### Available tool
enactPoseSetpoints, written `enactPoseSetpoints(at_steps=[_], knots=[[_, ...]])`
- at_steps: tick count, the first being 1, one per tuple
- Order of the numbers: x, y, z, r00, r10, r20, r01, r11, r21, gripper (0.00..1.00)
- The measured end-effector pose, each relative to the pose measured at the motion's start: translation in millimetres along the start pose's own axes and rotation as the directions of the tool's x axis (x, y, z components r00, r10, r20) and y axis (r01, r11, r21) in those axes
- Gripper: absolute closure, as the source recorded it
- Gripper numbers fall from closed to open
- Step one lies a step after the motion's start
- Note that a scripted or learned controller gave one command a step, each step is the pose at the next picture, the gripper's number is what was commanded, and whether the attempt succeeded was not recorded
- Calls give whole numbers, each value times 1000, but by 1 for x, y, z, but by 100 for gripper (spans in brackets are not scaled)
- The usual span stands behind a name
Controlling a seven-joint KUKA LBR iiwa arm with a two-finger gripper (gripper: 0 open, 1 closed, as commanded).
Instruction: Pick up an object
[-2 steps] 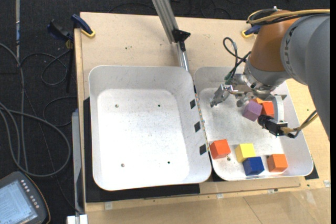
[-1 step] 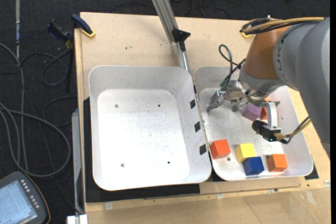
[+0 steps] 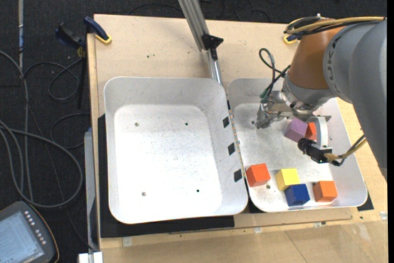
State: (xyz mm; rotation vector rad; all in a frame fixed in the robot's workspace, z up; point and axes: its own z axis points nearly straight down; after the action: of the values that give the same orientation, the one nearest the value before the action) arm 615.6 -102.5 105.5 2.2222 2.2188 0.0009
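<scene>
Two orange blocks (image 3: 258, 173) | one yellow (image 3: 287, 178) | one blue (image 3: 297, 194) | one purple (image 3: 297, 129) | fingers (image 3: 266, 119) state unclear

Two bins (image 3: 163, 86) side by side — blocks (image 3: 290, 185) in the right bin's near end

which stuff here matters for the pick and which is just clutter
For the job: gripper, purple block, orange cube, yellow cube, blue cube, second orange cube, right bin.

Lying about: left bin, clamps, cables, metal pole.
</scene>
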Motion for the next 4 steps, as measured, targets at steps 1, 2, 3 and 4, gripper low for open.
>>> enactPoseSetpoints(at_steps=[1, 2, 3, 4], knots=[[0, 3, -64, 1000, -3, 1, 3, 1000, -7, 100], [2, 11, -126, 1000, -4, 1, 4, 1000, -7, 100], [3, 12, -124, 1000, -4, 1, 4, 1000, 0, 100], [55, 11, -136, 1000, -9, -2, 9, 1000, -1, 100]])
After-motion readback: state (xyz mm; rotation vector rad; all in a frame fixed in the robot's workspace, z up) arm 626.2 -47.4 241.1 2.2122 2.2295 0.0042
